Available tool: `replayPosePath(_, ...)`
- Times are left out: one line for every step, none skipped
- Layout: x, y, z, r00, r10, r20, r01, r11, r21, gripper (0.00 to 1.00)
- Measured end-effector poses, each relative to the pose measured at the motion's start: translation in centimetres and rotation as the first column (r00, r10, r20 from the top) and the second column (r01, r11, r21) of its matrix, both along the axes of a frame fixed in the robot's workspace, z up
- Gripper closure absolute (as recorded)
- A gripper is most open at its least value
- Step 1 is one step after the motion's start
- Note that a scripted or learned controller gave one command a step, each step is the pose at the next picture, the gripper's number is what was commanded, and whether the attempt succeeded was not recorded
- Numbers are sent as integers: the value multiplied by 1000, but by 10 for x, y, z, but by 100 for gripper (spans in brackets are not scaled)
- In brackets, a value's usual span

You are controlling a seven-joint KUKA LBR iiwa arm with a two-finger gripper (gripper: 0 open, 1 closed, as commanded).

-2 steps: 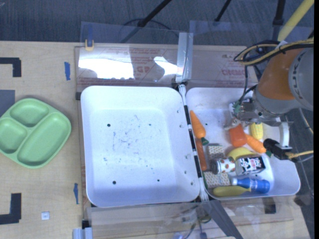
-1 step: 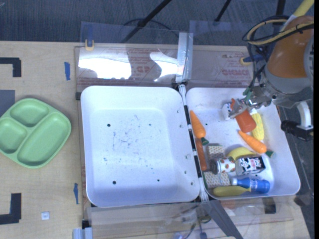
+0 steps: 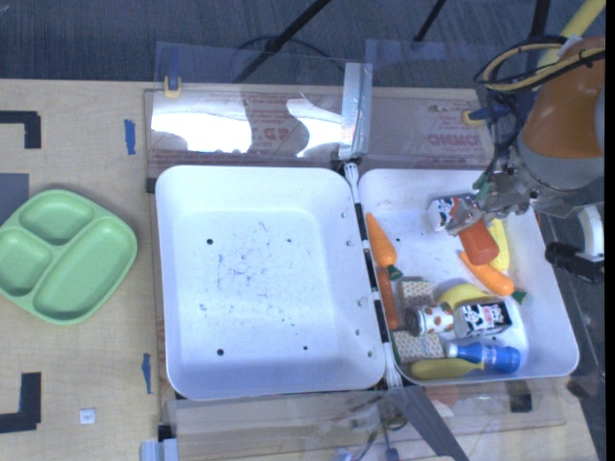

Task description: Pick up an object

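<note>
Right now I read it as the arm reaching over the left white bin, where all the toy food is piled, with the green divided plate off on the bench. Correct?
Not quite. The camera view shows the grey and orange arm over the right white bin, which holds the pile, including the orange toy carrot and blue bottle. The green divided plate is indeed on the bench.
</note>
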State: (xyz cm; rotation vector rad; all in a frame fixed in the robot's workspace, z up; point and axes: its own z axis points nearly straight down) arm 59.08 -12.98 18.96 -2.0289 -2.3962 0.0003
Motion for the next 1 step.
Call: replayPosePath(-3, -95, 23, 1000, -10, 5, 10, 1000, -4, 100)
